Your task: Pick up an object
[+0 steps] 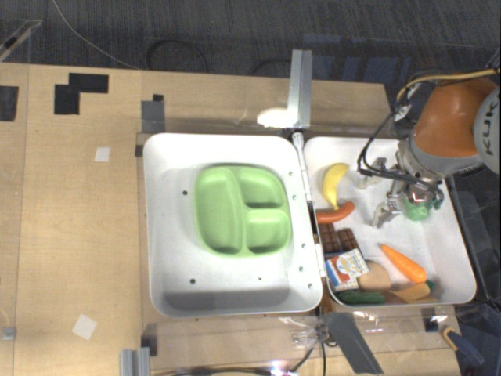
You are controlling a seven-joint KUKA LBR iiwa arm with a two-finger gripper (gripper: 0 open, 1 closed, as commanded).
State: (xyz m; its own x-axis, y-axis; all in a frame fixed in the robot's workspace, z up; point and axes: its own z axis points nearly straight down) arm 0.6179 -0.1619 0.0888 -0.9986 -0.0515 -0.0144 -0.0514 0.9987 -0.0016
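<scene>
The gripper hangs over the right-hand white bin, whether parted or closed I cannot tell. Nearest pick: the small green round object just beside it. Descend squarely over it, clear of the bin wall, then close.

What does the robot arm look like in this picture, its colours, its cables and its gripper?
The arm is grey with a rounded orange band above the wrist. A white part at the right edge bears dark letters, cut off. Black cables and a yellow one loop around the wrist. The gripper is small, of silvery metal, with thin fingers.
</scene>
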